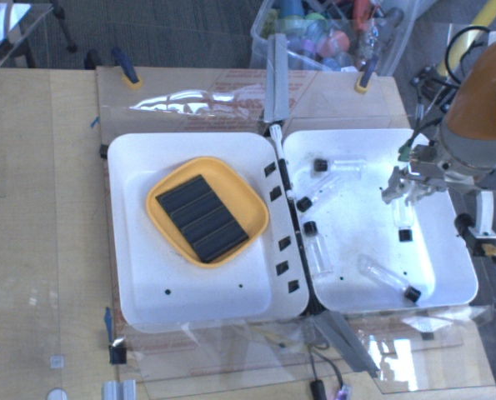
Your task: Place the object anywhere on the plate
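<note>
Pincer: the gripper [400, 192] hangs over the upper right part of the right bin [448, 144], at the end of the grey arm with its orange band [481, 98] coming in from the right edge. Whether its fingers are parted or closed cannot be told from this slant, and nothing can be made out between them.

Tube under the pincer: a clear tube with a black cap [403, 221] lies just below the pincer, running down the bin floor with its cap at the lower end. Whether the pincer touches it cannot be told.

Other tubes in the right bin: one lies near the bottom right corner [388, 278], cap toward the corner; one sits near the top [338, 167], cap to the left; one slants toward the divider [314, 192]; one lies along the divider [314, 244], cap at its upper end.

Divider: the two bins meet at a ridge carrying a row of small black clips [279, 219].

Left bin: the left bin [131, 290] holds a yellow plate [166, 190], set at a tilt to the bin's sides.

On the plate: a dark ribbed block [202, 217] covers most of its middle.

Beyond the bench: a clear crate of colourful items [331, 15] stands at the top.
</note>
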